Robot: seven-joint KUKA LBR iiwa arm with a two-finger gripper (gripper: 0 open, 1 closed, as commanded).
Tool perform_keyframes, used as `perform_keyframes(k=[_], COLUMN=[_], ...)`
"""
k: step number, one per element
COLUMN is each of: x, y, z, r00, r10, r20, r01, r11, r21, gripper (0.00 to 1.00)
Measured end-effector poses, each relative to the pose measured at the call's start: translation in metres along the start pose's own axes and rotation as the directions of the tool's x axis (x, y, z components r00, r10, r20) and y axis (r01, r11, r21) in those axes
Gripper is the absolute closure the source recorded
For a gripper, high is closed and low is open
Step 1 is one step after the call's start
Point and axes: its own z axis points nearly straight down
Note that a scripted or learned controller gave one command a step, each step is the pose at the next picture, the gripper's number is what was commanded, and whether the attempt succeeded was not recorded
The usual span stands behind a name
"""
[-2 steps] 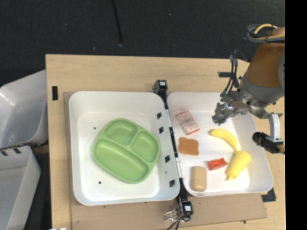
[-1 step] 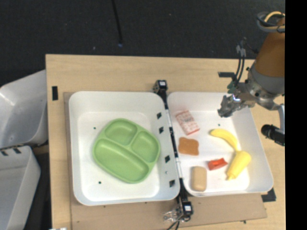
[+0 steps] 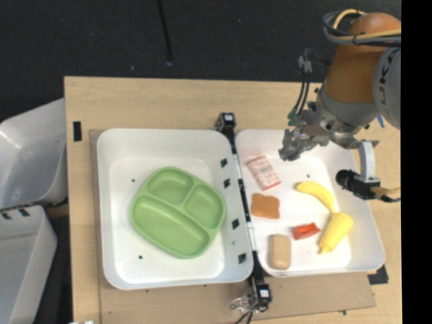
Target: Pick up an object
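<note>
I'm seeing the gripper (image 3: 291,150) hanging over the upper part of the right bin (image 3: 361,248), tilted down toward the bin's left side; I cannot tell how it is set, and nothing is showing in its grasp. The grey arm (image 3: 351,79) with its orange band is reaching in from the right above it.

Just below and left of the gripper, a pink and white packet (image 3: 262,171) is lying flat on the bin floor, apart from the tool. Below that packet an orange block (image 3: 265,206) is sitting, and further down a tan, rounded piece (image 3: 279,251) is resting near the bin's front edge. To the right, a yellow banana (image 3: 318,194) is curving across the middle, with a small red item (image 3: 305,231) below it and a yellow bottle-shaped object (image 3: 335,231) lying slantwise beside that.

In the left bin (image 3: 111,248) a green divided plate (image 3: 178,211) is lying, well apart from the gripper.
</note>
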Motion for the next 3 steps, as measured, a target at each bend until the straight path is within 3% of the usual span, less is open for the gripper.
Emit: perform_keyframes(k=[3], x=[0.158], y=[0.050], z=[0.007], r00=[1.000], r10=[0.000], r20=[0.000], r01=[0.000], r11=[1.000], r21=[0.001], gripper=[1.00])
